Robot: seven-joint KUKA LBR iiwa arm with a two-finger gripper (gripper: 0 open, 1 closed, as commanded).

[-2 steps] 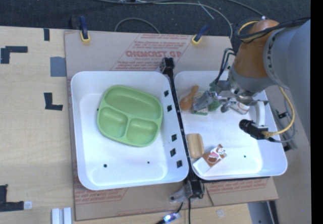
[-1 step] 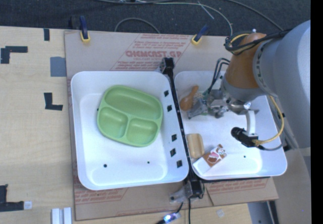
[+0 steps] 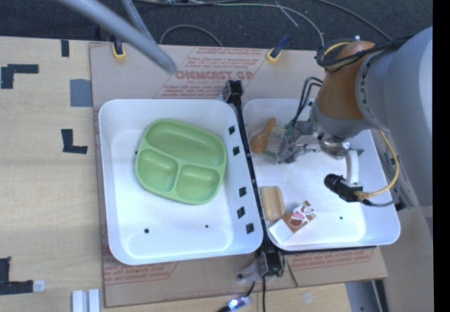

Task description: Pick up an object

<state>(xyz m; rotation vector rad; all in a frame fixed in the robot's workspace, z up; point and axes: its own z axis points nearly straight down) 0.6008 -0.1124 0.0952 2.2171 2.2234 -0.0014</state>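
My tool (image 3: 281,152) is down in the right bin (image 3: 365,233), low near its upper left corner, close to the divider (image 3: 242,163). Right at its tip sits a small cluster: an orange-brown piece (image 3: 263,136) and a grey-green speckled thing (image 3: 276,138) touching it. I judge I am at the reach-and-close step of the pick, with the tool beside or just over that cluster. Whether my tool is apart or together I cannot tell; the wrist and cables hide it, and I see nothing clearly clamped in it.

Nearer the camera from my tool lie a tan block (image 3: 271,202) by the divider and a small red-and-white packet (image 3: 301,216) just beside it. Across the divider, the left bin (image 3: 119,233) carries a green sectioned tray (image 3: 181,161).

Next I would need to settle squarely on one piece of the cluster, close, then lift straight up, clear of the divider wall.
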